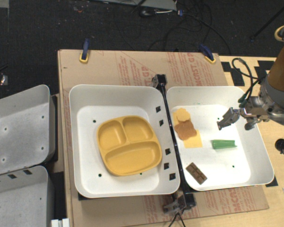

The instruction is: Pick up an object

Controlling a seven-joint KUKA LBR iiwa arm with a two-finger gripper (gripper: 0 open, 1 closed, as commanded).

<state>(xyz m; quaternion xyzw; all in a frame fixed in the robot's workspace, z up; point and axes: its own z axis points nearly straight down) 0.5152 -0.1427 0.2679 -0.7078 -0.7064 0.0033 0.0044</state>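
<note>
The right bin [260,174] holds several small items. A green block [223,144] lies near its middle. A brown piece [184,129] rests between a round yellow piece [181,114] and a flat yellow square [194,140]. A dark brown bar [196,173] lies toward the front. My gripper [237,122] hangs over the bin's right half, just above and behind the green block. Its two dark fingers stand apart, open, with nothing between them.
A yellow divided tray [129,144] lies in the left bin [80,174]. A black divider [170,136] runs between the bins. Grey metal panels [19,126] sit at the far left. The arm's cables [244,72] loop behind the right bin.
</note>
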